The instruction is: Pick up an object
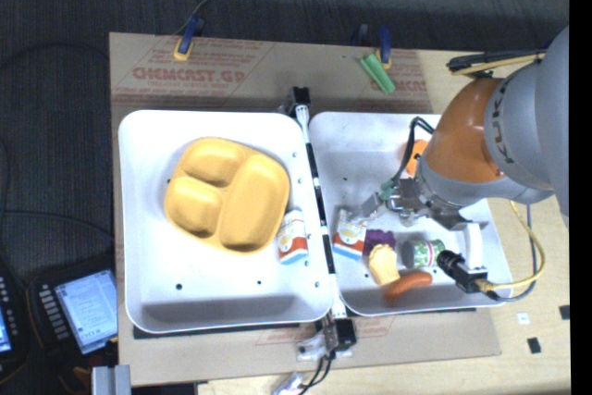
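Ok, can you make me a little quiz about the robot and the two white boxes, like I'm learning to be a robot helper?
1. True or false: the big yellow divided plate lies in the left bin.
2. Which thing lies nearest the front wall of the right bin?
A. the red sausage
B. the green marker
C. the blue clamp
3. Fill in: the small cup with the red and white label leans against the ____ plate.

Key
1. True.
2. A. The marker and the clamp sit on the brown board behind the bins.
3. Yellow.

The arm's gripper hangs over the right bin's toy pile.
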Controlling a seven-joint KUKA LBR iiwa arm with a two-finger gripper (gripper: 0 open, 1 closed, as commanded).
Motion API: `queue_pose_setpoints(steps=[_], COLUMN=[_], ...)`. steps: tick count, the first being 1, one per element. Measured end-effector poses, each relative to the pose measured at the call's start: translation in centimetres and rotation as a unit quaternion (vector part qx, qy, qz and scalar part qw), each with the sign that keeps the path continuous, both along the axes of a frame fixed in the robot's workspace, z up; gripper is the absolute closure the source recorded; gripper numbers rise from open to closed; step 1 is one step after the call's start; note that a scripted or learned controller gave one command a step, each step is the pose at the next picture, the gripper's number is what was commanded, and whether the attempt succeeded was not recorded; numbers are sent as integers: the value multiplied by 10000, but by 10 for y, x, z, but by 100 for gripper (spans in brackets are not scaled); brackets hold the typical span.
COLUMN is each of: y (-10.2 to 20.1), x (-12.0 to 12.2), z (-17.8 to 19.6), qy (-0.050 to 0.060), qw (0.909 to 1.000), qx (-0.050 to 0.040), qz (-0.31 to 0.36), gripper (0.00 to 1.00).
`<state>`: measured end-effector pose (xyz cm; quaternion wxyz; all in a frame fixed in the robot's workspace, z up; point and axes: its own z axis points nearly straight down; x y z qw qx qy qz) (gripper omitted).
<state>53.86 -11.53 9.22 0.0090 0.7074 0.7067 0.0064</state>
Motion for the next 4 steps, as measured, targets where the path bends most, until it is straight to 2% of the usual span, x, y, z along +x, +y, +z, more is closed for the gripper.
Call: queue_pose_setpoints(steps=[1,2,3,4], y=[18,18,89,88], x=[-43,-42,-2,-3], z=[0,11,93,92], qy=[-19,-20,103,111], qw=[10000,10000,9999,9999], qx=[-16,-14,19,15], qz=[-13,-10,14,13], gripper=[0,100,100,0])
